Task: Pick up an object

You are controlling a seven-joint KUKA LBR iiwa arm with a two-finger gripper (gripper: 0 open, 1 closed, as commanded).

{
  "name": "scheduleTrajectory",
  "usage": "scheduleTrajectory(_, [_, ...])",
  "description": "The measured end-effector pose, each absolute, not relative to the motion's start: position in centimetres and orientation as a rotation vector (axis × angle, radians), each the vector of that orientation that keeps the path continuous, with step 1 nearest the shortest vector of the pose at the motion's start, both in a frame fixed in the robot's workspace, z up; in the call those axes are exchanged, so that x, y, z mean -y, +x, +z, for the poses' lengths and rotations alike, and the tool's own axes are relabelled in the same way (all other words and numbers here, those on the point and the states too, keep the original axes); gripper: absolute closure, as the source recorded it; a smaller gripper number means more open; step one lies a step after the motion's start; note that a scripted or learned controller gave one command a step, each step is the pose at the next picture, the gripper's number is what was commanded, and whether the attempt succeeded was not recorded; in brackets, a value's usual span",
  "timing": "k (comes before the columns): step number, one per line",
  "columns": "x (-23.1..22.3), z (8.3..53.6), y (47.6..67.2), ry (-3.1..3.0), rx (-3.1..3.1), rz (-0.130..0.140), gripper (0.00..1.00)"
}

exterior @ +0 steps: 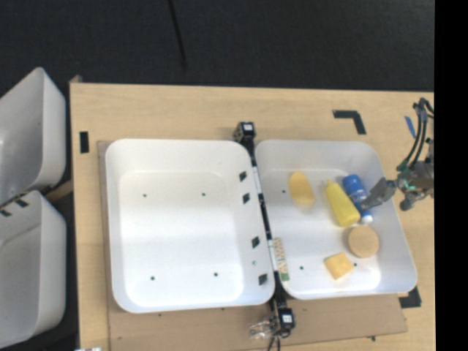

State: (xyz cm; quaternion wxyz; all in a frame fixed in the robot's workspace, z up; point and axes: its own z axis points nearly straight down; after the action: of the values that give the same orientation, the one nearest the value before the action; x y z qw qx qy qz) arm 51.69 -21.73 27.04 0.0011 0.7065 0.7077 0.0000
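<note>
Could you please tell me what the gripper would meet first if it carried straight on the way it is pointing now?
The gripper points leftward into the right bin. Most likely it would first meet the blue object right at its tip, with the yellow cylinder just beyond. Height is unclear, so it might pass above them.

Two white bins sit on a pale tan wooden bench [168, 112] against a black floor. The left bin [117, 225] is plain white, dotted with a few tiny dark specks. The right bin [398, 258], also white, holds a rounded yellow piece [300, 188] at far left, a longer bright yellow piece [341, 203], a blue item with a white patch [355, 187], a tan disc [363, 242], and a yellow wedge [338, 266] nearest. The gripper [380, 196] at right is dark grey. Black corner marks [351, 119] dot the bench.
</note>
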Motion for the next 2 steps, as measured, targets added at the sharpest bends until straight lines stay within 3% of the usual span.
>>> scheduleTrajectory(1, [19.4, 13.0, 53.5, 2.223, -2.233, -0.006, 0.00])
scheduleTrajectory(2, [19.1, 10.4, 62.3, 2.212, -2.224, 0.008, 0.00])
